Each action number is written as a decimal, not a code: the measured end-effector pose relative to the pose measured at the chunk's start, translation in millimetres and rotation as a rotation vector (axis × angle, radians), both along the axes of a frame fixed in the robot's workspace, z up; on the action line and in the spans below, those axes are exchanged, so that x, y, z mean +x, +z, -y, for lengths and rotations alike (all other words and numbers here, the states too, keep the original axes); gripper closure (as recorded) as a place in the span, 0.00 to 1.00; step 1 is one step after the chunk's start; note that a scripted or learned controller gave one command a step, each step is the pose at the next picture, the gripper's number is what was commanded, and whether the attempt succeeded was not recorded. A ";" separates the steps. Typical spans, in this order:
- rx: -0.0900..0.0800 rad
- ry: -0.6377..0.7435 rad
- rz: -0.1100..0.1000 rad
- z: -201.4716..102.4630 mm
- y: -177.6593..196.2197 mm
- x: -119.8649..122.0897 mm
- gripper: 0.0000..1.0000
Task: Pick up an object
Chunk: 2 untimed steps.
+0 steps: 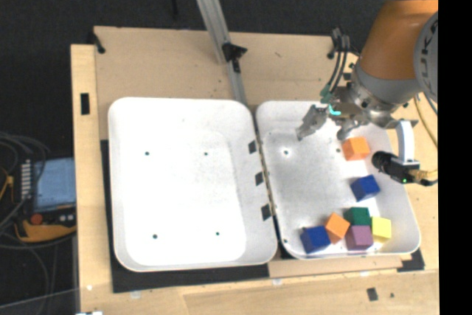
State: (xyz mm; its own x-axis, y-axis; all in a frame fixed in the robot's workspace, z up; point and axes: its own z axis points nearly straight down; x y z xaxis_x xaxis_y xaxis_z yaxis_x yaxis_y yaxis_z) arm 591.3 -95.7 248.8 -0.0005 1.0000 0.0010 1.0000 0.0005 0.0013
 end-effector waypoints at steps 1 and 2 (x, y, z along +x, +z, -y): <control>-0.003 -0.004 -0.008 3.0 -62.8 -4.2 0.00; -0.003 -0.004 -0.005 3.0 -105.3 -6.6 0.00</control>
